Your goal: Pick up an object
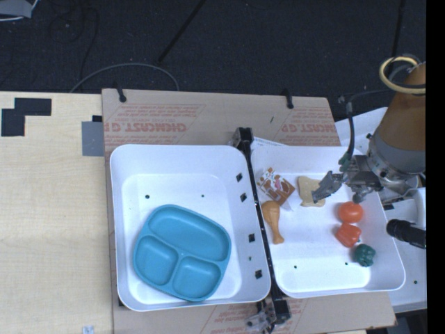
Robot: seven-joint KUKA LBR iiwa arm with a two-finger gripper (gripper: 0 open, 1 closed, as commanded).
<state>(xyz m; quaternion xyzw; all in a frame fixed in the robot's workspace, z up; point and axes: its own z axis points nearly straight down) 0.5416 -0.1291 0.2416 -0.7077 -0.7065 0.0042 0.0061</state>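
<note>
Right bin (313,284) floor lies open in front; tomato (350,212), pepper (348,234) and broccoli (363,255) crowd its right side; drumstick (272,221) hugs the divider.

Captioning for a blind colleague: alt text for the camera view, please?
The end effector hovers low over the right bin, near a tan piece, drumstick, two red toys and a green one. The left bin holds a blue divided plate.

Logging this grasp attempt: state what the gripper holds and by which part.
Nothing is visibly held: the gripper hangs over the right bin beside the tan piece.
</note>
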